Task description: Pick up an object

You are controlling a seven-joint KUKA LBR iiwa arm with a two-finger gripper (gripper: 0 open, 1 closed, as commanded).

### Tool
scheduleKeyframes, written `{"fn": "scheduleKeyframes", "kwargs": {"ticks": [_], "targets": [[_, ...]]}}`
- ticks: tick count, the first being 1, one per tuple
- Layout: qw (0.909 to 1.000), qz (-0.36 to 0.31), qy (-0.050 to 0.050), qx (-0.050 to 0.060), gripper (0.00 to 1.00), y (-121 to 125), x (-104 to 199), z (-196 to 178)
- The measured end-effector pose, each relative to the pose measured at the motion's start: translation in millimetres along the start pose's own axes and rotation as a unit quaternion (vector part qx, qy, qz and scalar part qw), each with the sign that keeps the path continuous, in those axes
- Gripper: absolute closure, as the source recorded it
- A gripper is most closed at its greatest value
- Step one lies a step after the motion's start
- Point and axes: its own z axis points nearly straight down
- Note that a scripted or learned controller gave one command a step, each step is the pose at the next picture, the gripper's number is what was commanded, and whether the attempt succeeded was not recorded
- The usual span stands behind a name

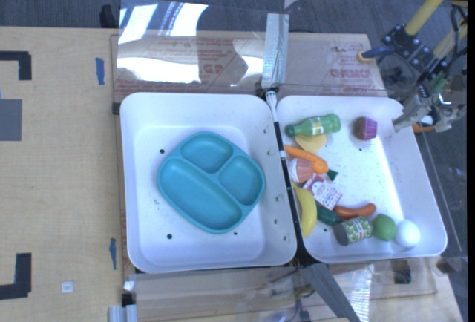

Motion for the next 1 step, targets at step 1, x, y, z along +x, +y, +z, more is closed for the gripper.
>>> {"fn": "scheduleKeyframes", "kwargs": {"ticks": [1], "targets": [[0.9984,-0.056,0.001,0.004,0.0,23.4,41.6,123.5]]}}
